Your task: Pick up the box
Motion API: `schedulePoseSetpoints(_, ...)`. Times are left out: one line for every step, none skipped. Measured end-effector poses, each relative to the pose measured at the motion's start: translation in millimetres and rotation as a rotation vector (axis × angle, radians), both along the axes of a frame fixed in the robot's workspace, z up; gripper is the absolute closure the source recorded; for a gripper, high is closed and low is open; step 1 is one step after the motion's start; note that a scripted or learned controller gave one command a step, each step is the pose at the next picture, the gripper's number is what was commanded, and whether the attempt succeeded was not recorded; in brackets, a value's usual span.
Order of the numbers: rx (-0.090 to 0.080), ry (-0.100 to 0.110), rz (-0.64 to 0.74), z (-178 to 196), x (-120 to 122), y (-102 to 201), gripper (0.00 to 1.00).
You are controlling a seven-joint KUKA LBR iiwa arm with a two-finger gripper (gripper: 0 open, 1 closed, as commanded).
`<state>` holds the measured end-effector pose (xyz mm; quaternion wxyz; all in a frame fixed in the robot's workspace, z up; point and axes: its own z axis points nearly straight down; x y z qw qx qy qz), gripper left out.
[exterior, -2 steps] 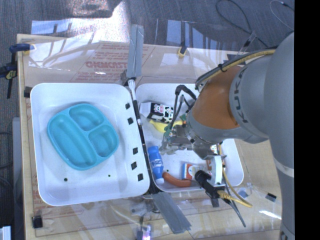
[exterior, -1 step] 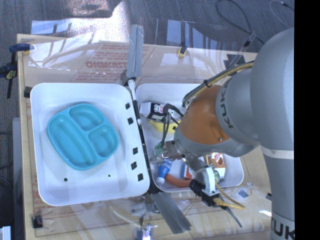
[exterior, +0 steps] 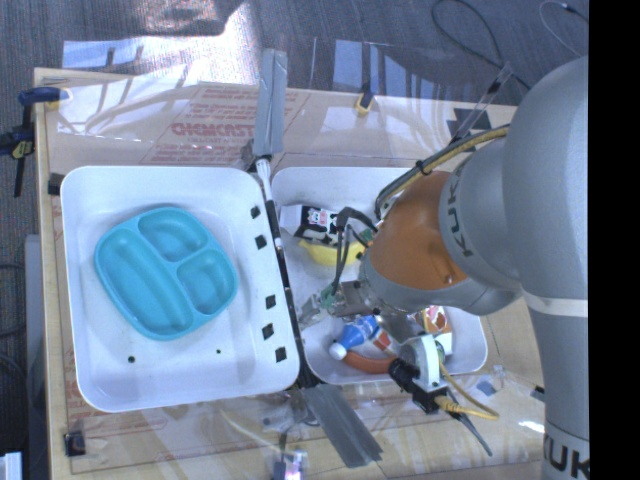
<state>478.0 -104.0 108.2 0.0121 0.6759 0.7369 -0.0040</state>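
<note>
The arm's orange band covers the tool (exterior: 345, 303), low in the right bin (exterior: 300, 190); whether it grips anything I cannot tell. Above-left of it lies the box (exterior: 312, 222), small, white, black-printed, long axis roughly left-right. Far left lies a glossy blue plastic divided tray (exterior: 165, 270).

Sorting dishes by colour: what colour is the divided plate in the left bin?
Light blue, turquoise-like: the divided plate, seen clearly in the camera view.

Blue divided tray (exterior: 165, 284) in left bin (exterior: 85, 203)
</note>
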Motion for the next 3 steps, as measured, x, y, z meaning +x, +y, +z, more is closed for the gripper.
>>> schedulePoseSetpoints(-0.008, -0.009, 0.195, -8.7, 4.0, -7.2, 0.00)
schedulePoseSetpoints(-0.003, -0.006, 0.091, -10.9, 1.8, -8.0, 0.00)
schedulePoseSetpoints(-0.004, -0.006, 0.111, -11.0, 2.1, -8.1, 0.00)
